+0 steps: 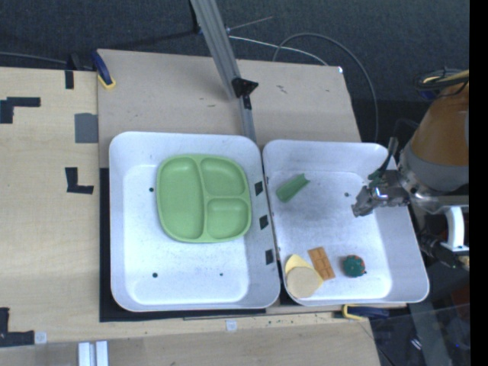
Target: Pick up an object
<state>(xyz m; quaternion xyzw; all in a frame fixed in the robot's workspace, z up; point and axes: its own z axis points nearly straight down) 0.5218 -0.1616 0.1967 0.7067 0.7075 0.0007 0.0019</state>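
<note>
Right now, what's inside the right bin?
The right bin holds a green block, a yellow-cream piece, an orange block and a small green-red object. The gripper covers a patch of floor.

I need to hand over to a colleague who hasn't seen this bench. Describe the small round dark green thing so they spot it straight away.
Start at the right bin, the one without the green divided plate. Along its near edge lie three small things: a pale yellow piece, an orange-brown block, and the green ball furthest right. It is the only round, dark green one, with a reddish spot, unlike the flat light green piece further back.
</note>
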